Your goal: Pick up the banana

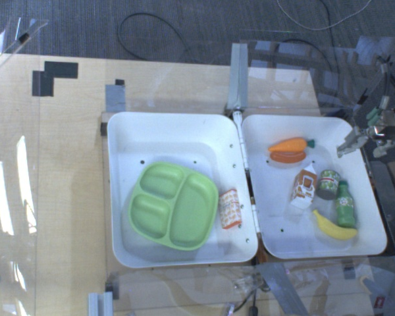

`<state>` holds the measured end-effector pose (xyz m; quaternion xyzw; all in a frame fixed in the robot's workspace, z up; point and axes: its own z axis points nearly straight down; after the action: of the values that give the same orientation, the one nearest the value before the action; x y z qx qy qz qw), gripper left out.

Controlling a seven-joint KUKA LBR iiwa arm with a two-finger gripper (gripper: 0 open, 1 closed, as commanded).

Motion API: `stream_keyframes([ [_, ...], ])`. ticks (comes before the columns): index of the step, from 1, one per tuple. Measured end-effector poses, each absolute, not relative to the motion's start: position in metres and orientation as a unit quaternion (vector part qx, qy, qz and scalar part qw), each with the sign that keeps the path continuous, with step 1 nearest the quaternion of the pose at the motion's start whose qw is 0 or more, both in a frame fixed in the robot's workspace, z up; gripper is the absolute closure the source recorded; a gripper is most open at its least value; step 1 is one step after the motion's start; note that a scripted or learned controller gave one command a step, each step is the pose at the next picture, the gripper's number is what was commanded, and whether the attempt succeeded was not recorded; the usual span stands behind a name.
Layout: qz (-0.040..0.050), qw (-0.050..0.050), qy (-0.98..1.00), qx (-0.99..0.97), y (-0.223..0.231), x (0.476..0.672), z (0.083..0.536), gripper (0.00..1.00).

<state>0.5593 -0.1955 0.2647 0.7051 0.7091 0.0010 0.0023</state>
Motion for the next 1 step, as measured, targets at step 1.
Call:
stream_keyframes([
  [1, 0.0009, 0.002, 0.764, 0.646, -0.2056, 0.5003, 0.2062, 0.0],
])
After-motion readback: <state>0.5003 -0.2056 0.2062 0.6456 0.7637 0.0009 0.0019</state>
